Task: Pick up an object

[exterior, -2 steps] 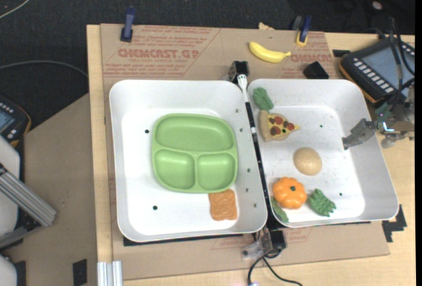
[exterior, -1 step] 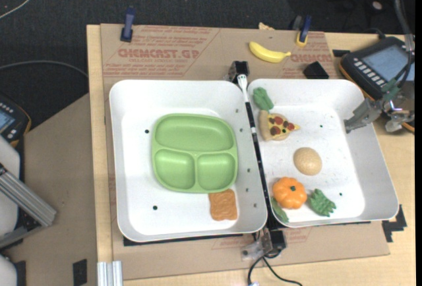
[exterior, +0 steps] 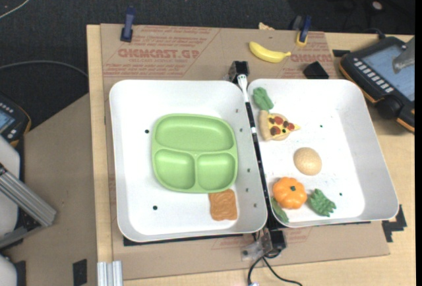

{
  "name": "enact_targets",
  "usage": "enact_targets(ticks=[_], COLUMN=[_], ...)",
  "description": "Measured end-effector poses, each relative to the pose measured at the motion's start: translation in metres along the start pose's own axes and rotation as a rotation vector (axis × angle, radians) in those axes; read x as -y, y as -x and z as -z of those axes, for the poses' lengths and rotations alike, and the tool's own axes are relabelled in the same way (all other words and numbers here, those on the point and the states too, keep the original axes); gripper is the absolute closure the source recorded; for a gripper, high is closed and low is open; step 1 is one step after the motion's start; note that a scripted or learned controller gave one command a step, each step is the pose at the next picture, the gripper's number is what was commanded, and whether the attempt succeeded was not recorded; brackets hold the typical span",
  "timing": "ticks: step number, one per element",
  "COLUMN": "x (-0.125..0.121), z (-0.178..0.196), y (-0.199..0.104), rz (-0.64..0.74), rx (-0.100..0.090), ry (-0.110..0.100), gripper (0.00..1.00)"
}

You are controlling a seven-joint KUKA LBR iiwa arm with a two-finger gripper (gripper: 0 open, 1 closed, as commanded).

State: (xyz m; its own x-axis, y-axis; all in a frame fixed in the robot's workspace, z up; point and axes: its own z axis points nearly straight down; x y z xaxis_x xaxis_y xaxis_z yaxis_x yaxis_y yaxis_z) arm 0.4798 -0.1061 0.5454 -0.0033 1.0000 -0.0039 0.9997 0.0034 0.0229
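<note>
Seen from the overhead camera, two shallow white bins are sitting side by side on a cardboard-covered bench, their inner rims touching. The left bin (exterior: pixel 125 146) is holding a green divided plate (exterior: pixel 195 151) near its centre, and an orange-brown toy slice, possibly toast (exterior: pixel 223 205), is lying just beside the plate at its five o'clock. The right bin (exterior: pixel 356 146) is holding the loose toys, all crowding toward the shared rim, probably because the bin floor is sloping that way. A green leafy piece (exterior: pixel 262 98) is lying at the bin's eleven o'clock, a toy pizza slice (exterior: pixel 277 126) is resting just below it, a tan egg-like ball (exterior: pixel 307 161) is sitting near the centre, and at six o'clock an orange pumpkin (exterior: pixel 290 192) is sitting just beside another green leafy piece (exterior: pixel 322 203). A yellow banana (exterior: pixel 268 52) is lying outside both bins, on the cardboard at twelve o'clock of the right bin. The gripper's state cannot be told from this picture. Nothing is being lifted yet, so the pick appears not to have begun; the egg-like ball, standing apart from its neighbours, looks the easiest thing to grasp.
</note>
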Motion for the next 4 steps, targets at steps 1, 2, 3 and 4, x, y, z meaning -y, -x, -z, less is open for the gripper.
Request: enact_targets(ticks=[1,2,3,4], x=[0.000,0.003,0.004,0.011], z=[0.001,-0.103,-0.159,-0.319], y=[0.000,-0.006,-0.010,-0.002], rz=[-0.002,-0.004,-0.004,-0.005], rx=[-0.001,-0.005,-0.005,-0.007], ry=[-0.016,-0.034,-0.029,-0.041], gripper=[1.00,1.00,1.00,1.00])
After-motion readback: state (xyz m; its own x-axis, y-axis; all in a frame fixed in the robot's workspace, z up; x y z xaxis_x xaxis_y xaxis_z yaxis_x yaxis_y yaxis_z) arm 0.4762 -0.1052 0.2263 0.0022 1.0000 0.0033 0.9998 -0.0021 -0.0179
